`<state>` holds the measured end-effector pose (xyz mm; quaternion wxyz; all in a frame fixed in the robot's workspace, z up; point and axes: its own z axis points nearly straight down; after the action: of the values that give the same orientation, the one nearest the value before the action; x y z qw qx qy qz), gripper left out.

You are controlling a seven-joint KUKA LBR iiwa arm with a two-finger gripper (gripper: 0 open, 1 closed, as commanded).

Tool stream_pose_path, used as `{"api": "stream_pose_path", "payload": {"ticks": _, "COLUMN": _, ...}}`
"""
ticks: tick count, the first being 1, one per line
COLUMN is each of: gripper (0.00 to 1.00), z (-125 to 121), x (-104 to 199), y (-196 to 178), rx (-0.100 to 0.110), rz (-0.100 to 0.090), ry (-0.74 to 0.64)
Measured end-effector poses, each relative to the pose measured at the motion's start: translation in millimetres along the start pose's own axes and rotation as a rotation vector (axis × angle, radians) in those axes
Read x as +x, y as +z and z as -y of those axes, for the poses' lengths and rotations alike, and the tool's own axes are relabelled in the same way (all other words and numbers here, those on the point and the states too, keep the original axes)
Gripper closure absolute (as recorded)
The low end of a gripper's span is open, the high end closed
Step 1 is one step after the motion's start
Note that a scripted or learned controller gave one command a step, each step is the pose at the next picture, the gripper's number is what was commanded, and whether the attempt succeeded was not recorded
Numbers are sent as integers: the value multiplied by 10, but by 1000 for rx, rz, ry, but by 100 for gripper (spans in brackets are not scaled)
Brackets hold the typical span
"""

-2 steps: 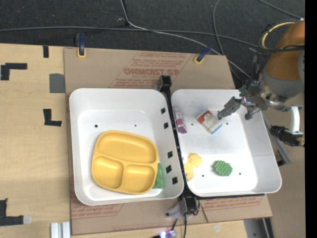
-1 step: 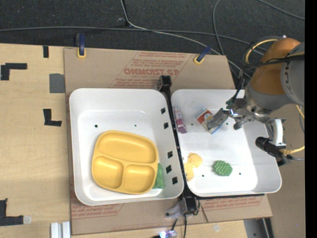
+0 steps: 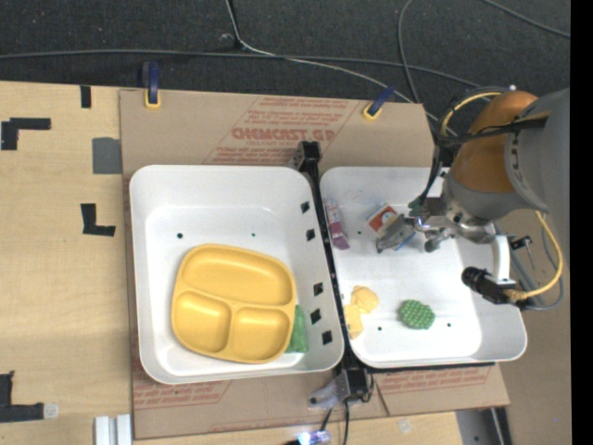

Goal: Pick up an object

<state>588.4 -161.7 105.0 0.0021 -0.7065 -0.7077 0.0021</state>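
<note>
My gripper [image 3: 397, 235] reaches in from the right and sits low over the middle of the right bin [image 3: 463, 345]. A small red and white object [image 3: 380, 217] lies just beside its tip, on the upper left; whether they touch is unclear. A purple object [image 3: 335, 231] lies by the bin's left wall. A yellow piece [image 3: 361, 299] and a green bumpy object [image 3: 416, 314] rest nearer the front of the bin, apart from the gripper.
The left bin [image 3: 148, 202] holds a yellow divided tray [image 3: 232, 301] with a green item [image 3: 298, 330] wedged at its right edge. A black divider [image 3: 322, 248] separates the bins. Cables [image 3: 542, 276] loop beside the arm's wrist.
</note>
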Motion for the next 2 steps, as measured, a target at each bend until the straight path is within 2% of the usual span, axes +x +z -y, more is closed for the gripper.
{"api": "stream_pose_path", "payload": {"ticks": 1, "gripper": 0, "z": -5, "x": 4, "y": 203, "rx": -5, "rz": 2, "ry": 0}}
{"api": "stream_pose_path", "payload": {"ticks": 2, "gripper": 100, "z": -14, "x": 1, "y": 84, "rx": -9, "rz": 4, "ry": -1}}
